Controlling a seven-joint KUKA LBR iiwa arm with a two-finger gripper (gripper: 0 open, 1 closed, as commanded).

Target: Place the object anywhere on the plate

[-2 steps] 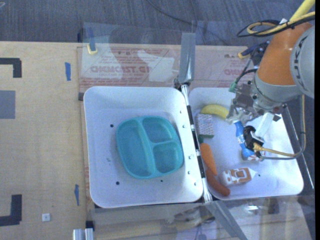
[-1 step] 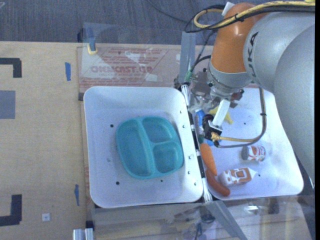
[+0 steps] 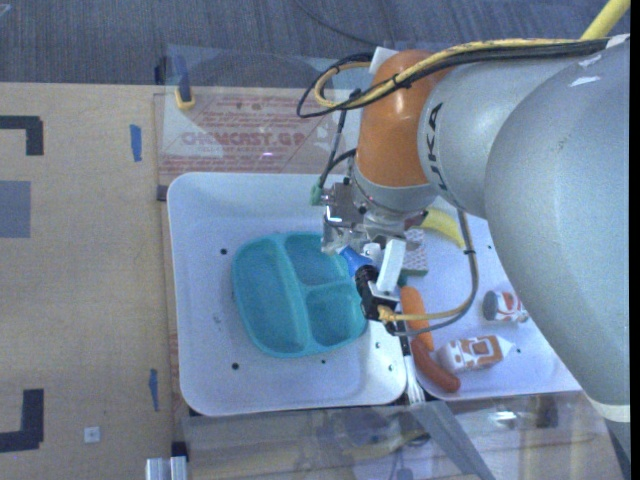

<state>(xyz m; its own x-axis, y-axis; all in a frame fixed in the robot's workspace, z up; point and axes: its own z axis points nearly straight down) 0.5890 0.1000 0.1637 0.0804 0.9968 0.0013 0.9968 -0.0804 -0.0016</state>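
Note:
A teal plate (image 3: 290, 298) with three compartments lies in the left white bin (image 3: 200, 268), towards its right side. My gripper (image 3: 345, 246) hangs over the plate's upper right rim, below the arm's orange band. A small blue object (image 3: 353, 259) shows right at the gripper's tip, at the plate's right edge. The wrist hides most of it, and I cannot see whether it is held or resting on the rim.
The right bin (image 3: 530, 373) holds a yellow banana (image 3: 442, 228), an orange sausage-shaped toy (image 3: 428, 350), a white and orange toy (image 3: 476, 352) and a small white and red item (image 3: 500, 308). The grey arm covers much of that bin.

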